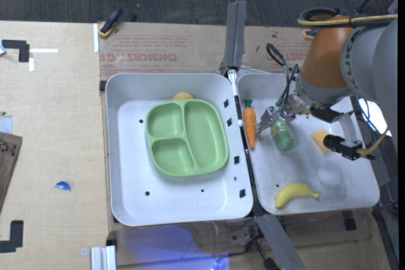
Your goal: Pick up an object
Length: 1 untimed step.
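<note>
Camera view shows us a pick that we judge is not yet done: nothing hangs lifted clear of a bin.

Going left to right, the left bin (123,155) holds one green divided plate (187,136) with three compartments. One small yellow-orange thing (183,97) peeks out just beyond the plate's far edge, too hidden for us to name.

At the left wall of the right bin (354,196) lies one carrot (249,126), lengthwise along the divider. Just right of it lies one green bottle-like object (283,135), tilted, on the bin floor. The gripper (273,117) is low over this bottle's far end, touching or nearly so. Its metal parts are small and tangled against the arm, so we cannot tell whether it is released or clenched, nor whether it has the bottle.

Nearer us lies one banana (296,193), well apart from the gripper. Further right one yellow block-like piece (320,139) lies under a black part of the arm.

The green bottle looks to us like the likely target, given where the gripper is. What is left, in our judgement, is a firm grasp and a lift clear of the floor. The carrot lies close beside it, so it could get nudged.
</note>
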### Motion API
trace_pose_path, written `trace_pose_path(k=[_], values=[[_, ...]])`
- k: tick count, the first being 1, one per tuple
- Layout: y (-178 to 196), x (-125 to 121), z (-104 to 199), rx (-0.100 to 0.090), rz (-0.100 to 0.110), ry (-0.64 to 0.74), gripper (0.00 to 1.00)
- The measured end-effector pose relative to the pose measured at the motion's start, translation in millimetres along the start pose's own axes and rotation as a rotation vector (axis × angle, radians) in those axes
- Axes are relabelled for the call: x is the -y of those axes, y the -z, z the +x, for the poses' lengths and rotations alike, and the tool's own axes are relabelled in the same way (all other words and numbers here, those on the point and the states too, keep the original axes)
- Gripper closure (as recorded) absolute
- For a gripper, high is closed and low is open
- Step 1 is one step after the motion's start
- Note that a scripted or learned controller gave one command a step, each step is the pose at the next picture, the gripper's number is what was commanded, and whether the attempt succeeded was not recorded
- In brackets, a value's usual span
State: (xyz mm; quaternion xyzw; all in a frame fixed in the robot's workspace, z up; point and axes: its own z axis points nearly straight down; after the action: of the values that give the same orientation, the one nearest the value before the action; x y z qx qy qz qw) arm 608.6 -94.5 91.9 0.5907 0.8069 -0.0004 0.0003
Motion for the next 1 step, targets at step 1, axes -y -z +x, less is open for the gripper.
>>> trace_pose_path(k=[1], values=[[9.4, 0.1, -1.3, 0.001, -0.001, -0.003, 1.00]])
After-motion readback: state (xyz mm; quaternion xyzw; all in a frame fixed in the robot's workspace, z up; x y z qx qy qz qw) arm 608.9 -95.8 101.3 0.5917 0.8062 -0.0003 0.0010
